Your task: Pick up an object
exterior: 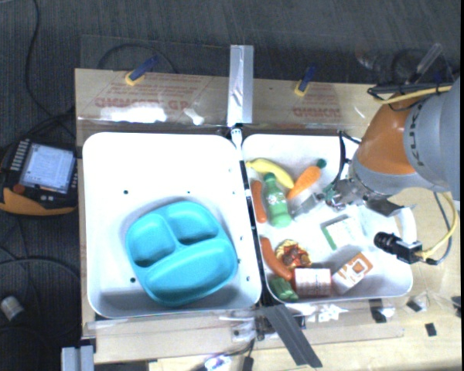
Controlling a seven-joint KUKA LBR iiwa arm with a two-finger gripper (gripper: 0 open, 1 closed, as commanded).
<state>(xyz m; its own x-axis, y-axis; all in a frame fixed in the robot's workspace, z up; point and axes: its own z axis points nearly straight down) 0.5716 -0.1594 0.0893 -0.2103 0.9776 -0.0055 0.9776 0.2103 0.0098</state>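
The right bin (387, 288) holds several small items. A yellow banana (267, 168) lies at its back left, with a green bottle (276, 201) just below it and an orange carrot (306, 179) beside that. My gripper (330, 196) hangs low over the bin's middle, just right of the carrot's lower end and above a green-and-white card (337, 231). The grey arm with its orange band (383, 144) comes in from the right. Nothing shows between the gripper's tips.
A red sausage (258, 206) lies along the right bin's left wall. At its front are another sausage (274, 260), a pizza slice (292, 252), a can (312, 280) and an orange box (353, 272). The left bin (108, 161) holds a blue divided plate (181, 248).
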